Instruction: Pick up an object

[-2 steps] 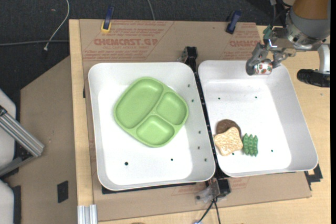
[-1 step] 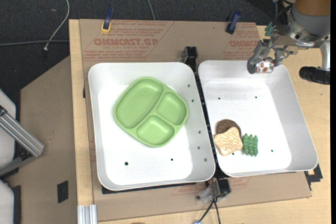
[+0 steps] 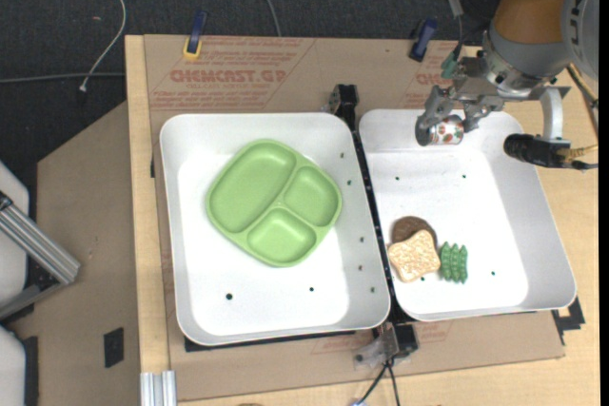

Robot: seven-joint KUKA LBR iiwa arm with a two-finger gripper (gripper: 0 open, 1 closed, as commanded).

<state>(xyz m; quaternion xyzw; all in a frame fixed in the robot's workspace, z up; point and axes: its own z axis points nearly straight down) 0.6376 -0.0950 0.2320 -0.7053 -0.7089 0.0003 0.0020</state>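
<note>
Seemingly clamped on a small red-and-white object [image 3: 445,130], gripper [image 3: 443,126] over right bin's [image 3: 533,233] far edge: lift straight, slowly, grip firm.

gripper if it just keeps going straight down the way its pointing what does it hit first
Probably the bare floor of the right bin near its far edge: the gripper points down there, away from the food items, though its height is unclear.

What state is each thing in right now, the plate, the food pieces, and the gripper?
Light green three-compartment plastic plate: lying flat, right side up, in the left white bin.
Tan cracker-like square: lying in the right white bin, overlapping a dark brown round piece.
Small dark green ridged piece: lying beside the cracker.
Two-finger gripper: above the right bin's far end, with a small red-and-white object between its fingers.
</note>
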